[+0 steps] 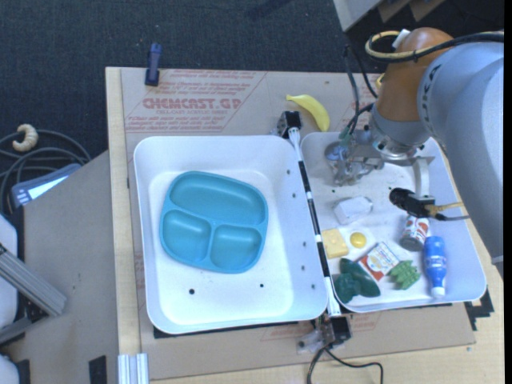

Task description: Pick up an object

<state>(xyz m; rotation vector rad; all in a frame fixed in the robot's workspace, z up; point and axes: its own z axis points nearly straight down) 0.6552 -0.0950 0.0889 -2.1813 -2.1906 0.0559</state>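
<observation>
The arm [448,78] bends down into the right bin [472,282], its pincer [350,162] low at the far-left corner, above the white block [353,209]. Whether anything is clamped, I cannot tell.

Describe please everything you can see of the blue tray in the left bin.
The blue tray is a light blue plate that looks like plastic, with rounded corners and three compartments: one wide at the far side, two smaller at the near side. It lies flat, right way up, on the floor of the left bin. Nothing lies in it.
</observation>
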